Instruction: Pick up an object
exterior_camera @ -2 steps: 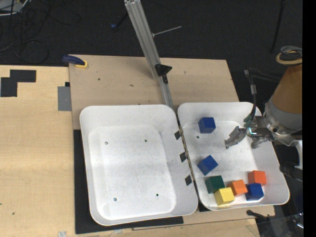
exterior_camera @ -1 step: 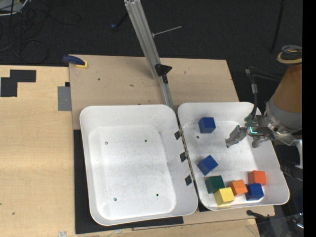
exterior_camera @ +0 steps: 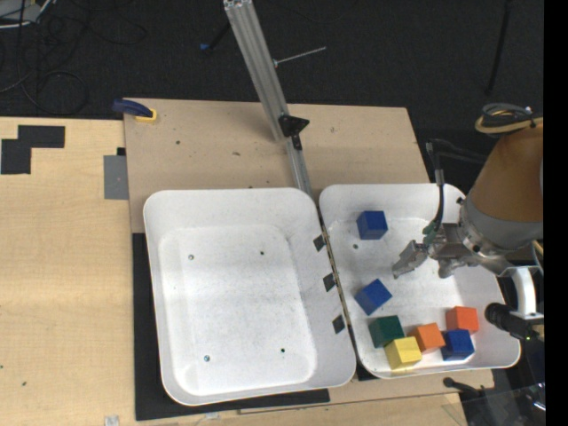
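Note:
Several cubes lie in the right bin [exterior_camera: 404, 193]. One blue cube [exterior_camera: 372, 224] sits near the bin's back, and a second blue cube [exterior_camera: 374, 295] lies by the left wall. Along the front edge are a green cube [exterior_camera: 385, 329], a yellow cube [exterior_camera: 404, 351], an orange cube [exterior_camera: 429, 336], a third blue cube [exterior_camera: 458, 343] and a red-orange cube [exterior_camera: 462, 319]. My gripper [exterior_camera: 427, 264] hangs over the bin's middle right, open, with only white bin floor between its fingers. It is right of both nearer blue cubes and behind the front row.
The left bin [exterior_camera: 169, 211] adjoins the right one, with black clips along the shared wall. A slanted aluminium bar [exterior_camera: 262, 69] rises behind the bins. A blue clamp [exterior_camera: 133, 108] sits at the board's far left corner. Cables hang at the right.

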`<state>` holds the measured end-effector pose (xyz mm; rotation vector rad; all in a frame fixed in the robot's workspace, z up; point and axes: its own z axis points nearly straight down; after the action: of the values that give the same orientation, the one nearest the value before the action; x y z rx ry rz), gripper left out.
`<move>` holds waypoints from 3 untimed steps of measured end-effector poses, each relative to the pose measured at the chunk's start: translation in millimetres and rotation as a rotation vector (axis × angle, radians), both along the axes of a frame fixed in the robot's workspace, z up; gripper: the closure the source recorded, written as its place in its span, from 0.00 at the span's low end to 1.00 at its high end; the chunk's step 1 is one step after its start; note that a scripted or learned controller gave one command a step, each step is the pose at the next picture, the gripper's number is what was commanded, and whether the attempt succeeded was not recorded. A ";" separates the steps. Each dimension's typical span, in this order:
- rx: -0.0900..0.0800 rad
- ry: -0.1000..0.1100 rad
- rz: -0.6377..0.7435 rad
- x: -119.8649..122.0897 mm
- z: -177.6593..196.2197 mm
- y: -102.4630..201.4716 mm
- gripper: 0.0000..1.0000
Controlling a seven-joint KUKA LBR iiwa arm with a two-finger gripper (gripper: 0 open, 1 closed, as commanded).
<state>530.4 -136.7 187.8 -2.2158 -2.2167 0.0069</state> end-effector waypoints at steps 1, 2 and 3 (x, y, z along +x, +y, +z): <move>0.000 0.001 -0.002 -1.9 -53.3 -9.7 0.00; -0.001 -0.006 0.000 -1.5 -69.5 -10.0 0.00; 0.000 -0.003 -0.009 -2.3 -61.8 -11.9 1.00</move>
<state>528.1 -148.6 126.0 -2.2269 -2.2083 0.0033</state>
